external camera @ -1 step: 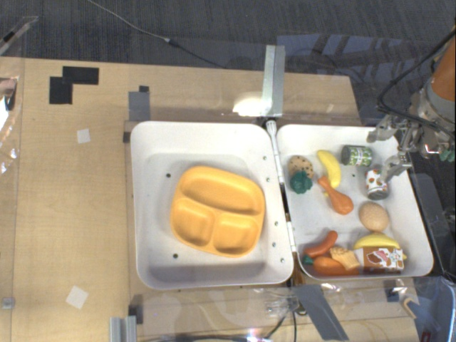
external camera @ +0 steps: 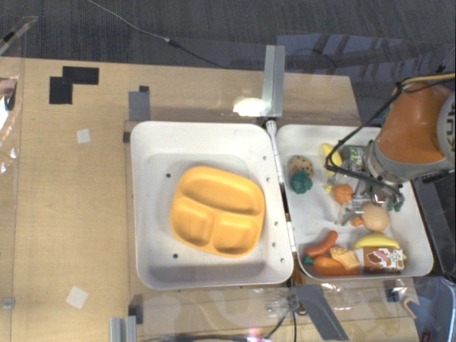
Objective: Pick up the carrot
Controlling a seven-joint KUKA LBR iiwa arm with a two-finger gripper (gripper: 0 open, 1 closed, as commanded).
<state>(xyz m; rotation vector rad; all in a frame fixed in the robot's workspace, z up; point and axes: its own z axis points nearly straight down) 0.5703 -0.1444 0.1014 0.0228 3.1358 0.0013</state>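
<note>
Hovering pincer (external camera: 354, 209) over the right bin (external camera: 313, 212), grip state unclear, carrot (external camera: 329, 266) against near rim.

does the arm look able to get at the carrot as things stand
Probably yes. The pincer hangs right by the carrot in the right bin, nothing lying over it, though the egg crowds one side.

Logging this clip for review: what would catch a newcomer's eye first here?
The yellow tray with three compartments sits alone in the left bin. The right bin is crowded with toy food: a banana, a cookie, a sausage. The arm reaches over it from the right, its pincer low among the pieces.
</note>
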